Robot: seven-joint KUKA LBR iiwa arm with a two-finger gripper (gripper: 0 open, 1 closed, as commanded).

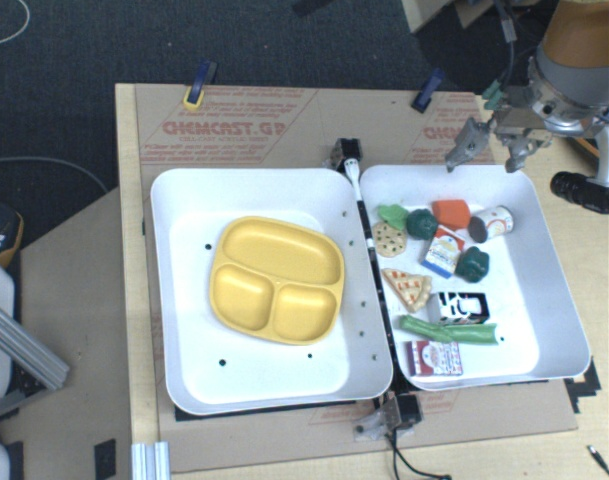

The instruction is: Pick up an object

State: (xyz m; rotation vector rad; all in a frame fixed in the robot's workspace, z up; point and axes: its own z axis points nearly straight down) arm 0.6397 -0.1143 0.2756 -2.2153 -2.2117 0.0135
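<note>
gripper (pixel 492 152): fingers spread open, holding nothing, above right bin's (pixel 559 268) far edge.
objects (pixel 439 268): small toy foods, mixed colours, clustered along right bin's left half.
yellow tray (pixel 276 279): left bin (pixel 184 218) centre.

Two bins side by side on the tabletop (pixel 134 268). Left bin (pixel 174 268): divided tray (pixel 276 279) in the middle. Right bin (pixel 544 298): cookie (pixel 389 238) and pizza slice (pixel 409 288) near its left wall, can (pixel 492 223) toward the back right, small box (pixel 434 358) at the front. Hand (pixel 492 146) hangs above the right bin's back edge.
</note>
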